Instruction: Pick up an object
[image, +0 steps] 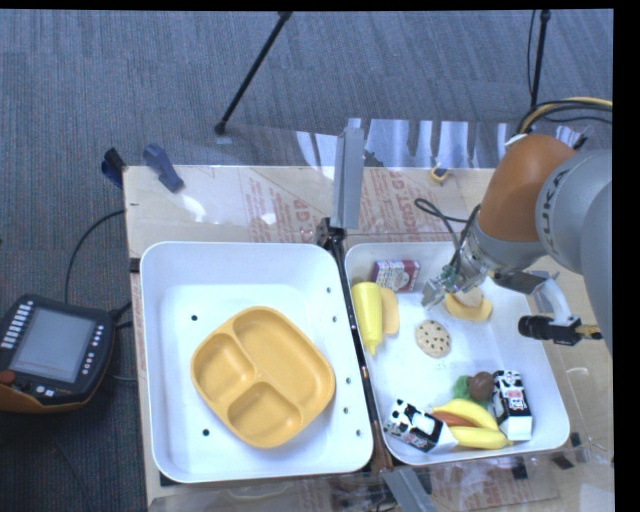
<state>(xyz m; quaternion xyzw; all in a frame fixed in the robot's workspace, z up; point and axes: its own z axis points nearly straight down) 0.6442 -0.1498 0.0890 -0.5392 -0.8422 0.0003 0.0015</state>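
Side by side on the bench, two white bins: left bin (170, 300), right bin (556, 395). In the left bin, lying flat, a yellow tray (262, 375) with three compartments. Over the back of the right bin, reaching in from the right, the arm (545, 195), with the gripper (450, 287) low above the bin floor. Cannot tell whether open or closed on anything. Just beside the gripper, on its right and touching or nearly touching it, a yellow piece (472, 308) resting on the bin floor. Behind and to the left, near the back wall, a red can (395, 273). By the left wall, a long yellow fruit (368, 312). Between that fruit and the yellow piece, a little nearer the front, a cookie (433, 338). Crowded at the front of the right bin: a black-and-white carton (415, 425), a banana (478, 437), a brown ball (482, 384) and a second carton (511, 405) standing upright. On the floor, well to the left of the bench, a pendant (50, 350) with a grey screen.
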